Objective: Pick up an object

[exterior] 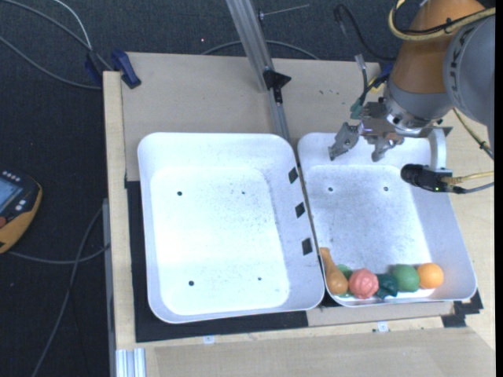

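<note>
The gripper [361, 148] is held open and empty over the right bin's [440, 226] far edge. Toy fruits [385, 280] are clustered along its near wall, well apart, awaiting picking.

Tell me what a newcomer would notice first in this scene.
The bright row of toy fruit huddled against the near wall of the right bin draws the eye first. Next comes the big orange-banded arm at the top right, its gripper open over that bin's far edge, holding nothing. The left bin looks plain beside them.
</note>
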Robot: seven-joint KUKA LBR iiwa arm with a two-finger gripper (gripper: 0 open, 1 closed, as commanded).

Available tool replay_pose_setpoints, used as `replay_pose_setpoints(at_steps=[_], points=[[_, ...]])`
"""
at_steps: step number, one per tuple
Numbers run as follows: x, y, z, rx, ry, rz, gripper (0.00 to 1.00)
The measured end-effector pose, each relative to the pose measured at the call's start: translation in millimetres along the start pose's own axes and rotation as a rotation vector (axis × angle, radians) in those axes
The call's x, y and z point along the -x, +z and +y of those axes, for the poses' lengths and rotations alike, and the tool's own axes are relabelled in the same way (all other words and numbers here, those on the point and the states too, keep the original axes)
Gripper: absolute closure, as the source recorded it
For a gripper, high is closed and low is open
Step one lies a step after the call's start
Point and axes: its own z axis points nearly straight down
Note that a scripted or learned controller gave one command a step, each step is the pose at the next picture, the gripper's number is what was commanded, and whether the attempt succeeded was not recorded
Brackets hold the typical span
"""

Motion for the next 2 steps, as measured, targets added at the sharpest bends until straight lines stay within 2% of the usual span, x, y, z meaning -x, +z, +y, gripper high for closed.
replay_pose_setpoints(at_steps=[1,2], points=[[-0.3,-10.8,0.4,0.002,0.0,0.0,1.0],[35.7,108.4,28.4,-0.002,0.001,0.0,1.0]])
